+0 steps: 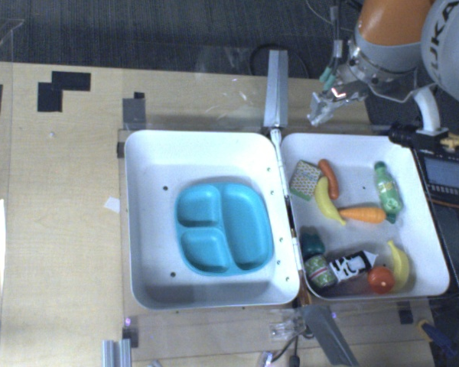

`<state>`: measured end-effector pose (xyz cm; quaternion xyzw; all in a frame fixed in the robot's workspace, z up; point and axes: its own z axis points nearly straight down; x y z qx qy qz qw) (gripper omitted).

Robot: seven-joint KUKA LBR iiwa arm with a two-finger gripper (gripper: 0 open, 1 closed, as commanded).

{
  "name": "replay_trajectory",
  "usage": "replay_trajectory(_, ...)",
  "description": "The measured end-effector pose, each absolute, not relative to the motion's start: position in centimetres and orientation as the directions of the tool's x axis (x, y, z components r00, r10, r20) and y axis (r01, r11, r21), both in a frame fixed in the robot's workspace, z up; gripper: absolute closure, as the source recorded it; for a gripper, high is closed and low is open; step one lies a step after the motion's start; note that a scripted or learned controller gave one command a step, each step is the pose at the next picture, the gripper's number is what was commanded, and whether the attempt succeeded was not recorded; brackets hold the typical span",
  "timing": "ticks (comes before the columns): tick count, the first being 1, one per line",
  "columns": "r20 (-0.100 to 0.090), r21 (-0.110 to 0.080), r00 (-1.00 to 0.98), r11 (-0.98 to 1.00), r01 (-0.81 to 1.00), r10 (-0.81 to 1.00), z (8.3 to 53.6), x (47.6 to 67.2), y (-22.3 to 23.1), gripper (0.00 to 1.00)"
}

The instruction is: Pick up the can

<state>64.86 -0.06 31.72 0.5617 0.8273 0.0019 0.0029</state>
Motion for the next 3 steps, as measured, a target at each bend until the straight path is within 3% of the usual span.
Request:
replay_trajectory(1,-0.003,0.005,-0.339,0.339,0.941,0.941,29.5,62.9,-2.5,1.0)
replay_trajectory(2,-0.002,0.007,-0.421,0.421,0.907,0.907,30.5,65.5,5.2,1.0)
replay_trajectory(3,-0.002,0.006,-0.635,0.635,0.773,0.773,23.2,61.5,12.7,1.0)
